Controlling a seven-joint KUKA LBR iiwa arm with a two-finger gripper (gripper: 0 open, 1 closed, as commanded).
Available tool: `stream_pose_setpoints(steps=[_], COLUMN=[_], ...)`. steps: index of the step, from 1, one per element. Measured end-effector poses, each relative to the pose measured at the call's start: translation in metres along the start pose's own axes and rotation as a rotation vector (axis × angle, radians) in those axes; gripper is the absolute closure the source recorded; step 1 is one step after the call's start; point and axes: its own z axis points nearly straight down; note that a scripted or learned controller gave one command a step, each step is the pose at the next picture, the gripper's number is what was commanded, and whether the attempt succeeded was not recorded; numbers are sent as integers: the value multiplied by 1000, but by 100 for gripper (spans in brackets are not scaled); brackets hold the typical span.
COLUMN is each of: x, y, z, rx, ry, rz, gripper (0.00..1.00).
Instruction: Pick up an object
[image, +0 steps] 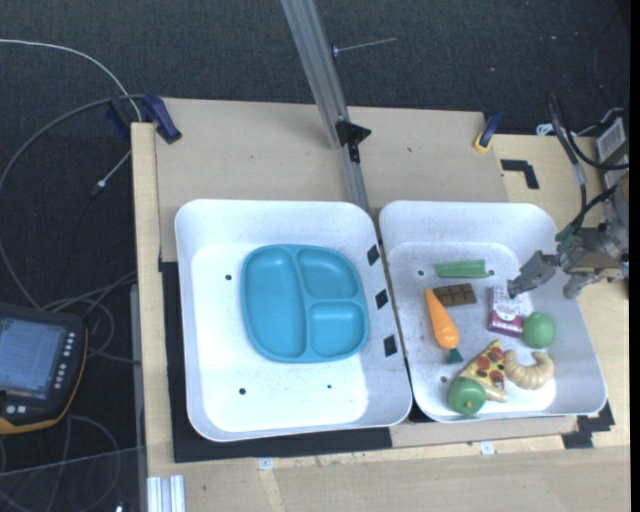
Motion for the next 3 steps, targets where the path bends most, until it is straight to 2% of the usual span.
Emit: stream_pose_setpoints(steps=[1, 3], x=[0, -6], y=[0, -5], z=[0, 87], rx=[0, 5], ry=[0, 1], rz=[0, 2], gripper=[0, 0])
